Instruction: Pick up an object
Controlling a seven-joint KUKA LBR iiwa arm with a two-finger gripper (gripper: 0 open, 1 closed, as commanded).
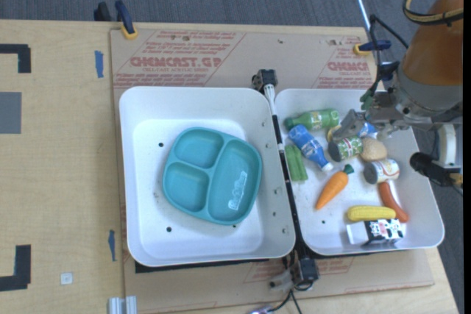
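Two-finger gripper (360, 127) low over the back of the right-hand shallow white bin (430, 232), arm reaching in from the right with its orange band (434, 33) above the wrist. Cannot tell from this slant how the pincer stands; its dark metal tip merges with the clutter below. Nothing can be confirmed as held.

Directly under the tip: a small dark can with a pale label (346, 147), lying on its side, touching or nearly touching the gripper. Just beside it, a beige rounded potato-like piece (374, 151). Judgement: the can is the likeliest target, since the gripper sits over it, but the crowding makes a clean pinch doubtful.

Further out in the same bin:
- green plastic bottle (315, 119), lying flat near the back wall
- blue plastic bottle with white cap (307, 146), slanted, beside a flat green stick (296, 162) along the left wall
- orange toy carrot (331, 189), mid-bin, well clear of neighbours — an easier pick
- red toy sausage (391, 199), yellow toy banana (372, 214), black-and-white small carton (377, 232) at the front

The loose heap suggests items were tipped in, not arranged.

Left-hand white bin (140, 114) bears a teal three-compartment plastic plate (211, 174), lying flat.
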